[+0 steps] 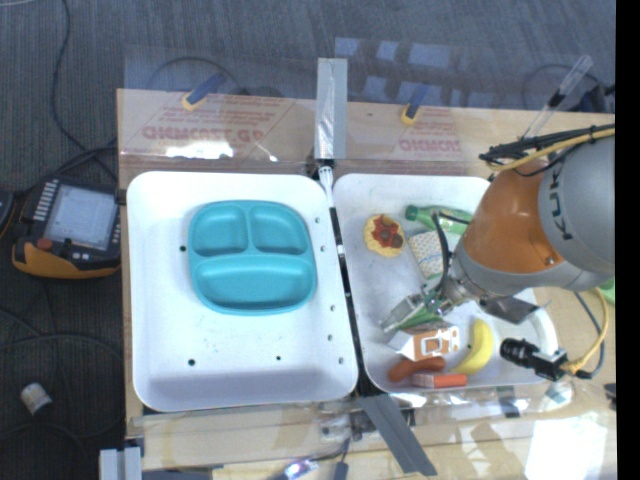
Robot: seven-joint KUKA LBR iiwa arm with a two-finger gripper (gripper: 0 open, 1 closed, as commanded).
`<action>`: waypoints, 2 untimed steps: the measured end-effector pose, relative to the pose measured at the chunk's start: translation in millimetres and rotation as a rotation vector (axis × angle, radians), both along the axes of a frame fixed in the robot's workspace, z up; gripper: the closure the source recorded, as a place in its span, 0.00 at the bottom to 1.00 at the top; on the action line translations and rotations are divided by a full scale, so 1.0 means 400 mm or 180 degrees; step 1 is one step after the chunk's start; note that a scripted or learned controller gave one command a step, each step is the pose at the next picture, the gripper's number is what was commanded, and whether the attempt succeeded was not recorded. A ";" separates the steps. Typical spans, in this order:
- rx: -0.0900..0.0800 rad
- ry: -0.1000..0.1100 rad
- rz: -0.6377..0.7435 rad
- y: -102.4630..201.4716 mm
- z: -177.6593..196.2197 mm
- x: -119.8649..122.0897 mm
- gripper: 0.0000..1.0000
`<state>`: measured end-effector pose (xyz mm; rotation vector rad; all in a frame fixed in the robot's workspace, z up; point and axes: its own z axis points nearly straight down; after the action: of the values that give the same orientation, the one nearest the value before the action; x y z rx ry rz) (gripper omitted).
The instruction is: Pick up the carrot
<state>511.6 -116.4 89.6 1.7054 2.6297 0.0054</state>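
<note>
Lowest in frame, by the right bin's [372, 298] near wall, lies the carrot [447, 379], which we judge light, stiff and best pinched mid-length. Our gripper [418, 311] hovers up-left, fingers spread on nothing. Dark carpet and cables surround the bench [240, 128].

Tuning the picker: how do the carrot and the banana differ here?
The carrot is orange, thin and straight; the banana is yellow, thicker and curved. The carrot lies flat along the bin's near wall; the banana sits above it, angled. Both are in the right bin.
</note>
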 end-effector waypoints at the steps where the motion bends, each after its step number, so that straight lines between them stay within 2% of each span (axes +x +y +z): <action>1: 0.0002 0.0029 -0.0560 -0.045 0.061 0.188 0.00; 2: -0.0001 0.0031 0.0101 0.100 0.234 0.076 0.00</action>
<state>541.8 -76.6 183.2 1.6677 2.6633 -0.0030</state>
